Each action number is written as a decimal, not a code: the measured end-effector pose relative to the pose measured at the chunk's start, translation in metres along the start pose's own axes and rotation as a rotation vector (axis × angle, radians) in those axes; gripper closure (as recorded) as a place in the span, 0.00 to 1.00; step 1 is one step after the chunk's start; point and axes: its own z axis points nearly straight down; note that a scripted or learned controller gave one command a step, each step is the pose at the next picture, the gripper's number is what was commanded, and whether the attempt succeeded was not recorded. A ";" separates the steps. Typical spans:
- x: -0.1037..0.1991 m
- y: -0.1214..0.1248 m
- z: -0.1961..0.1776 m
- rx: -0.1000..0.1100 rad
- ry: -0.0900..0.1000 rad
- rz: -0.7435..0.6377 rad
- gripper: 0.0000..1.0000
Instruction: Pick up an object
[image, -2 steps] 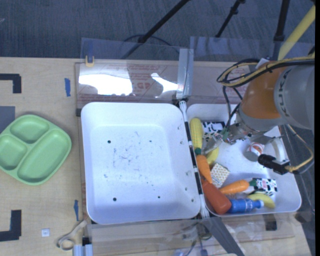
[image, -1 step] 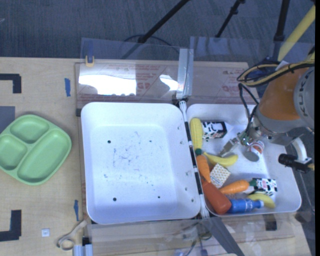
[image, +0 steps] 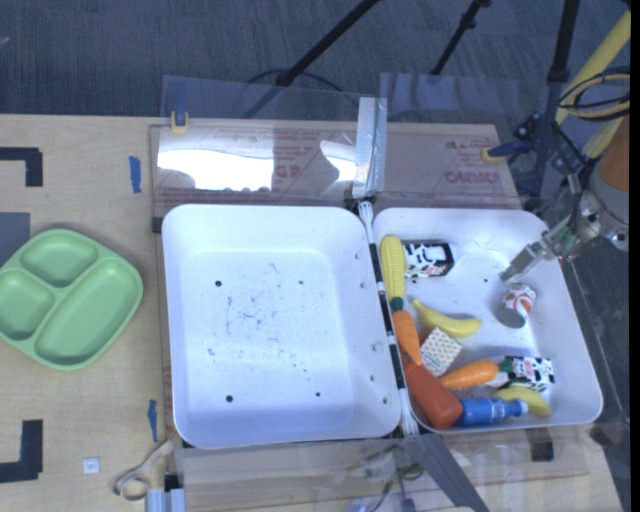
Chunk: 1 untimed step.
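Against the right bin's (image: 575, 330) divider-side wall: corn cob (image: 392, 266) on end along it, orange carrot (image: 406, 337) below, red-orange bottle (image: 432, 396) at the near corner. Beside the corn, black-and-white cow-print carton (image: 430, 260). Toward bin middle: yellow banana (image: 449, 321), then a checkered cracker-like tile (image: 440, 351) touching the carrot. Along the near wall: second carrot (image: 470, 375), another cow-print piece (image: 528, 371), blue bottle (image: 491, 410), small yellow item (image: 528, 402), all crowded together. Near the far-right side of the same bin, small red-and-white cup-like object (image: 517, 302) lying apart from the clutter, bare white floor around it. Gripper (image: 522, 263) just above that object, angled down from the bin's right rim; fingers close together, nothing seen between them, open or closed cannot tell. Left of the divider, left bin (image: 200, 240) with broad open floor. Well left of both bins, green sectioned plate (image: 66, 297) on the bench.
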 end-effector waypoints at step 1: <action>-0.010 -0.025 0.039 0.001 0.003 -0.144 0.00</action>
